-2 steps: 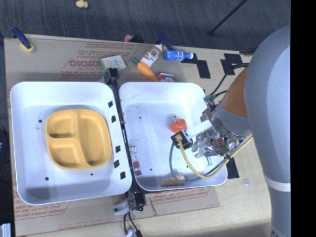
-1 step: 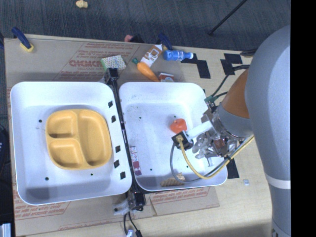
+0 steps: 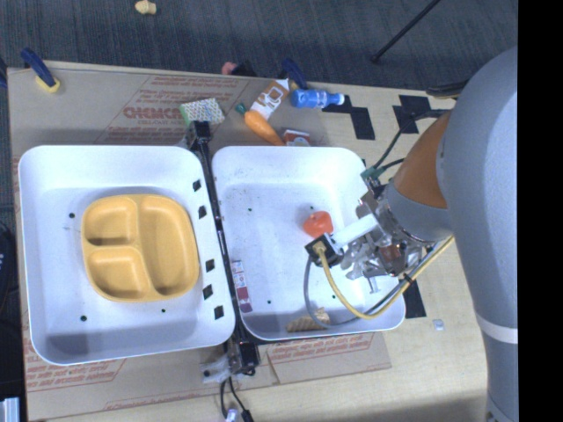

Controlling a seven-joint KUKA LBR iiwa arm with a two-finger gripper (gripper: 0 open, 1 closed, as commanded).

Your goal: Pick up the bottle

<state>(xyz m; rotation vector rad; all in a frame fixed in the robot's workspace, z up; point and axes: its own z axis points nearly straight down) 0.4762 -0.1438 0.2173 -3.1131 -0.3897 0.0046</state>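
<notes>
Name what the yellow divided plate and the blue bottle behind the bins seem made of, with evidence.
The yellow divided plate looks like moulded plastic, smooth and softly matte: one even colour, rounded compartment walls. The blue bottle is probably plastic too, slightly glossy with a pale highlight; too small to be sure.

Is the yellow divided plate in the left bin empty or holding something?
Empty: all three compartments of the yellow plate show bare yellow surface, with nothing lying in them.

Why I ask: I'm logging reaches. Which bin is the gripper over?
The bin on the view's right, with the small orange thing; the gripper hangs over it. The other bin holds a yellow tray.
</notes>
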